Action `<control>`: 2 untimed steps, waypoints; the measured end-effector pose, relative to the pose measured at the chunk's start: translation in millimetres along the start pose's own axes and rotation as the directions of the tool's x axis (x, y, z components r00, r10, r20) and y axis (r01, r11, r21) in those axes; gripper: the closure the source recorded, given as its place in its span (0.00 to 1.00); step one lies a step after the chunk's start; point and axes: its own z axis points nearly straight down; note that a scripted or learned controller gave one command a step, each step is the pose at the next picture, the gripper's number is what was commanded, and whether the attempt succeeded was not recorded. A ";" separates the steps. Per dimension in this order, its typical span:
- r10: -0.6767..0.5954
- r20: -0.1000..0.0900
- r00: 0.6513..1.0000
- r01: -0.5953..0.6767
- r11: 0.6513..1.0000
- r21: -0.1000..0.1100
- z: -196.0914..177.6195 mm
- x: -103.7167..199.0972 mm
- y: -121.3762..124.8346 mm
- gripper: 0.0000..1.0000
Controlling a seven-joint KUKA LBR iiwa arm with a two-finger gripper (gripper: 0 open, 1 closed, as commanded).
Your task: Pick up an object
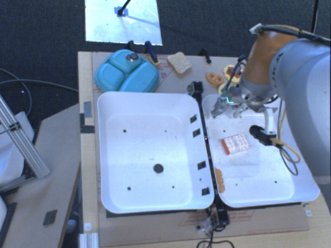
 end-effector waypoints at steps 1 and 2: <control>0.009 0.000 1.000 -0.009 1.000 0.001 13.0 -10.3 -90.8 0.00; 0.009 0.002 1.000 -0.009 1.000 -0.004 12.9 -78.8 -37.7 0.00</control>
